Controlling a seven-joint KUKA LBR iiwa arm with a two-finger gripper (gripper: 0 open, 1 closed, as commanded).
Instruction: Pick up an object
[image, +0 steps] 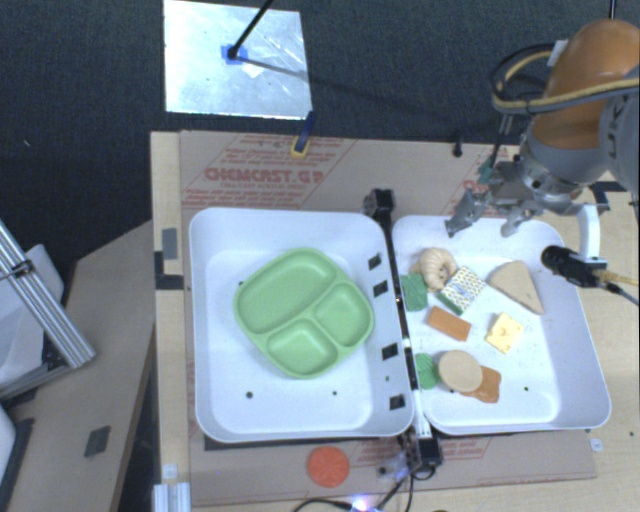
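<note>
Two white bins sit on the counter; the right bin (575, 385) holds small toy foods. Above its far rim the gripper (488, 222) hangs, jaws apart, empty. The tan wedge (517, 285) looks light, stiff; grip across flat sides.

The bench (120, 300) bears two white bins (290, 410) on brown cardboard (260, 175).

The grey arm (585, 110) comes in from the right side. Its orange band (595, 50) sits up high. The gripper (490, 218) points down and to the left, with its two fingers (462, 215) spread apart and nothing between them.
</note>
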